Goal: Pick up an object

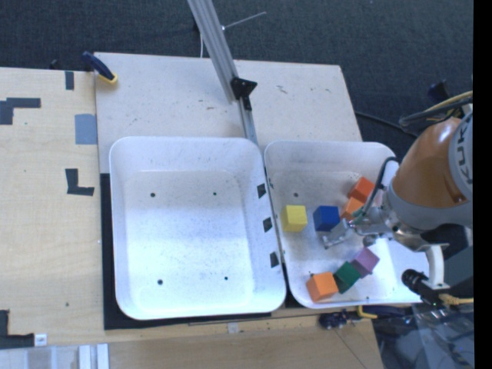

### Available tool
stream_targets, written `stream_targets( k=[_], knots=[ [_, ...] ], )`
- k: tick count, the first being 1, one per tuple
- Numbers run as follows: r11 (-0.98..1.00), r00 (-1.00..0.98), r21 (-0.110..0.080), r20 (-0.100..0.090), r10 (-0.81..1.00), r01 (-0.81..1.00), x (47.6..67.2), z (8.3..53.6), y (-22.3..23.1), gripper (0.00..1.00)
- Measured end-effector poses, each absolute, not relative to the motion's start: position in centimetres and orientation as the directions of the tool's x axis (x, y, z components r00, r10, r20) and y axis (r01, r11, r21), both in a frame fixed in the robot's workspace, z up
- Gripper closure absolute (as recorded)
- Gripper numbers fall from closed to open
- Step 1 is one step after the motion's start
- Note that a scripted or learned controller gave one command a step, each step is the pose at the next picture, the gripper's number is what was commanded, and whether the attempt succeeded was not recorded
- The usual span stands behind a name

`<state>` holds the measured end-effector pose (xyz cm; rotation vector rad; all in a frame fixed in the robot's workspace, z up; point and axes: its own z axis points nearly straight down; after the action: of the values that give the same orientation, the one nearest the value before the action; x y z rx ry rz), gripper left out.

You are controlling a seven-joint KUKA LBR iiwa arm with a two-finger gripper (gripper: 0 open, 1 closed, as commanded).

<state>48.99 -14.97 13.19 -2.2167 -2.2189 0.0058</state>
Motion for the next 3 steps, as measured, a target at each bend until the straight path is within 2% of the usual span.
stream_targets(
  k=[1, 2, 3],
  knots=[
    [0.001, -0.001, -0.004, 0.001, 1.000, 1.000, 49.1, 14.4, -15.0, 1.00],
    [0.001, -0.001, 0.004, -0.002, 1.000, 1.000, 49.0, 20.4, -15.5, 1.00],
    [0.002, -0.002, 0.003, -0.001, 1.000, 1.000, 49.1, 23.6, -15.5, 1.00]
  ],
)
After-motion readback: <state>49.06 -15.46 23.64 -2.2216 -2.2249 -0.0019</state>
